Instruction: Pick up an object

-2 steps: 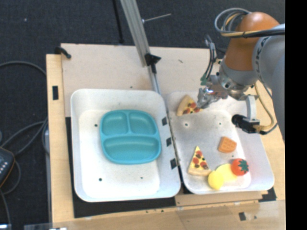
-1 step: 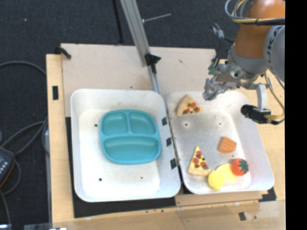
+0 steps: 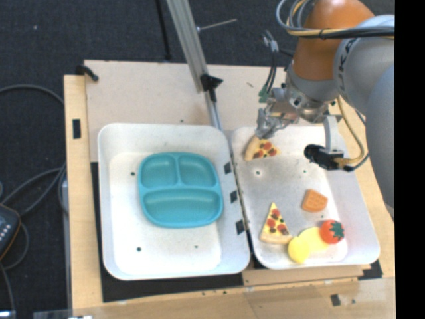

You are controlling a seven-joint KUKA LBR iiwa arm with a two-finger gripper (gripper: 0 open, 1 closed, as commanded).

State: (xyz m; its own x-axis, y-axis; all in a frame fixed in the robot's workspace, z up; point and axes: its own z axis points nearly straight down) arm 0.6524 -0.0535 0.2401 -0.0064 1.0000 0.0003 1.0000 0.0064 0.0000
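Right bin [image 3: 358, 198], shallow white plastic — I count five toy foods. A pizza slice with red dots [image 3: 261, 150] lies at the far left corner, directly under my two-finger gripper [image 3: 267, 130]; I judge it the pick target, since the arm is lowered over it. Whether the gripper has closed on it I cannot tell. A second pizza slice [image 3: 275, 223], yellow lemon [image 3: 303, 246], red tomato [image 3: 331, 231] and orange wedge [image 3: 314, 201] sit nearer. Left bin [image 3: 116, 145] — one teal divided plate [image 3: 179, 189], centred.

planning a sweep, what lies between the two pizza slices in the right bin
Bare speckled bin floor separates the upper pizza slice from the lower pizza slice, seen in the camera view.
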